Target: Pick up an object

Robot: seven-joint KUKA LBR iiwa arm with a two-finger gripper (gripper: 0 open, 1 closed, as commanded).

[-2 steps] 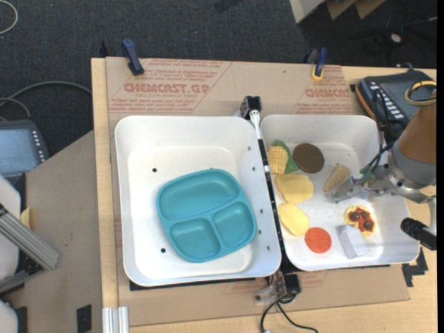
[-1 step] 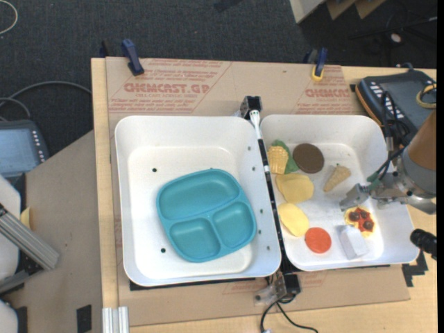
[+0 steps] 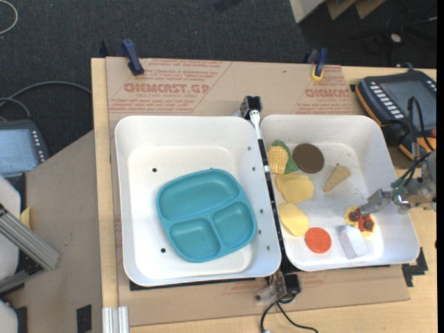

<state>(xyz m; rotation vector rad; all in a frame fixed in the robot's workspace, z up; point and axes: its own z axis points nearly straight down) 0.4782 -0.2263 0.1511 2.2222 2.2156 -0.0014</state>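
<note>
Bench (image 3: 187, 82): brown board printed with red lettering, bearing both bins; a blue clamp (image 3: 132, 56) grips its far edge, up and left of the clip described below.
Left bin (image 3: 132, 186): shallow white bin, left of the black clip.
Teal tray (image 3: 206, 214): three-compartment plate lying flat in the left bin, below and left of the clip.
Black clip (image 3: 251, 105): landmark; it sits at the far end of the seam where the two bins meet.
Right bin (image 3: 374, 144): shallow white bin, right of the clip, holding all the loose pieces.
Corn cob (image 3: 278, 159): yellow with a green husk, just below and right of the clip, close to the seam.
Yellow pieces (image 3: 295, 187): two pale lumps, one below the other, under the corn.
Brown disc (image 3: 308, 157): round, just right of the corn.
Orange disc (image 3: 318, 240): near the front wall, farthest below the clip.
Tan wedge (image 3: 337, 177): right of the brown disc, apart from it.
White block (image 3: 350, 242): right of the orange disc.
Red-and-yellow item (image 3: 362, 221): small, possibly a toy food; detail is too blurred to name. It lies far right of the clip, directly at the fingertips.
Gripper (image 3: 366, 210): reaches in over the right wall; whether its fingers are spread or closed cannot be told.
</note>
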